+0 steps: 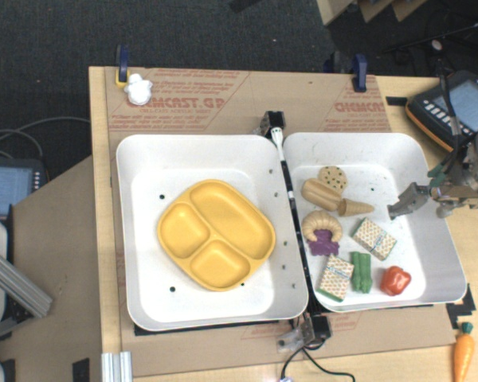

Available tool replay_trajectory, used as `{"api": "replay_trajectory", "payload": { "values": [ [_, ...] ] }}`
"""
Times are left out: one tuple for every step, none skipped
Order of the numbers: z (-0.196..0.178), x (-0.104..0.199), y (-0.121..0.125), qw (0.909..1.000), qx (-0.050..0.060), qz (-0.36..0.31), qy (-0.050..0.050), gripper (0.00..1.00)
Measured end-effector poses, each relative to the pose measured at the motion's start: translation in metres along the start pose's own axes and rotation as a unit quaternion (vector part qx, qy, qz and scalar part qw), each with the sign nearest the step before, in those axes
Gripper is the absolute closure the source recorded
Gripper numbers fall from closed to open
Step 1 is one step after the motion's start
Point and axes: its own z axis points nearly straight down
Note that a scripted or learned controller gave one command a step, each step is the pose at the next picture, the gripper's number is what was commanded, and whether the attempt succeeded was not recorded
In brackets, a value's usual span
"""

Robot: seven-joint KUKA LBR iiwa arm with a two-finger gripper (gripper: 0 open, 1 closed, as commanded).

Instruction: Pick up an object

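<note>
Near the front edge, outside the bins: a toy carrot (462, 358) on the bench. In the right bin (430, 289), front row: a red toy pepper (395, 280), a green toy vegetable (360, 271), a patterned sandwich block (335, 278). Farther in: a purple piece (324, 244) under a tan ring-shaped pastry (322, 225), a second patterned block (374, 238), a wooden ice-cream cone (352, 207), a bread roll (320, 193), a chocolate-chip cookie (332, 178). In the left bin (135, 161): a yellow divided plate (215, 233). Over the right bin's far right rim: the gripper (406, 204), hovering with nothing between the fingers; hard to judge how wide apart. Well to its left and nearer: the toys, none touching it. Far back on the cardboard: red print reading partly "MCAST.G.P".
</note>
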Motion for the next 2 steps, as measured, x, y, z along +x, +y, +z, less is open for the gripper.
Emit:
{"api": "replay_trajectory", "payload": {
  "values": [
    [0.177, 0.015, 0.061, 1.0000, 0.007, -0.001, 0.003, 0.00],
    [0.176, 0.020, 0.166, 1.0000, -0.004, -0.002, -0.001, 0.00]
  ]
}}
